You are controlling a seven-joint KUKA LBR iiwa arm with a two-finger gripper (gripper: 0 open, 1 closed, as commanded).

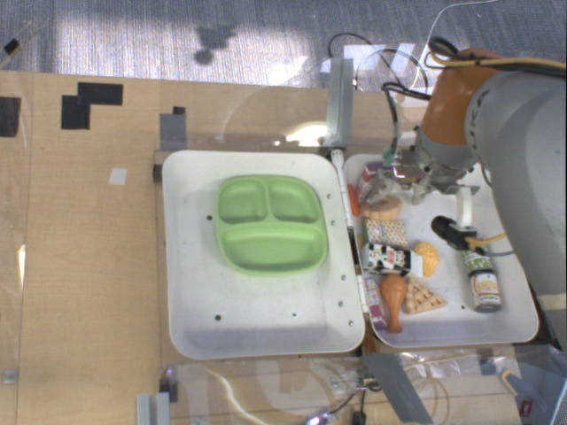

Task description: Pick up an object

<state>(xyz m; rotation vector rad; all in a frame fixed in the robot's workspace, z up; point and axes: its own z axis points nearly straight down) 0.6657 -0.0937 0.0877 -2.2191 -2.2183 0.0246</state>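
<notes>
My gripper [384, 184] is low over the back left corner of the right bin [514, 326], directly above a pale tan bun-like piece [383, 208]. Toy food lies in front of it in that bin: a patterned box [386, 231], a black-and-white carton [386, 258], an orange croissant-like piece [427, 257], a drumstick [393, 297] and a waffle-patterned wedge [424, 301]. A small jar with a green label [484, 286] stands near the right side. A thin red-orange piece [353, 200] lies along the bin's left wall.
The left bin [190, 308] holds a green divided plate [270, 223] at its centre. A ridge [351, 264] separates the two bins. The grey arm [523, 140] covers the right bin's back right part. Wooden bench stretches to the left.
</notes>
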